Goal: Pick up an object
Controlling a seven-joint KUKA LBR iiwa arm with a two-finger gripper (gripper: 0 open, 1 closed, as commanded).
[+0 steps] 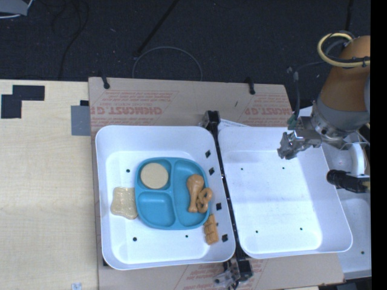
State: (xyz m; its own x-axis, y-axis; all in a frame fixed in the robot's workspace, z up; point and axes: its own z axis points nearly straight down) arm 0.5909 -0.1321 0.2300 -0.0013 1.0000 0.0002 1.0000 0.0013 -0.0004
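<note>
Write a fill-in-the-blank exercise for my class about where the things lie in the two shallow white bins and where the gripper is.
1. The blue compartment tray lies in the ____ bin.
2. The round tan disc rests in one of the tray's ____.
3. The pale flat bread-like piece lies on the bin floor at the tray's ____ side.
4. The gripper hovers over the ____ bin.

Missing words: left; compartments; left; right
</note>
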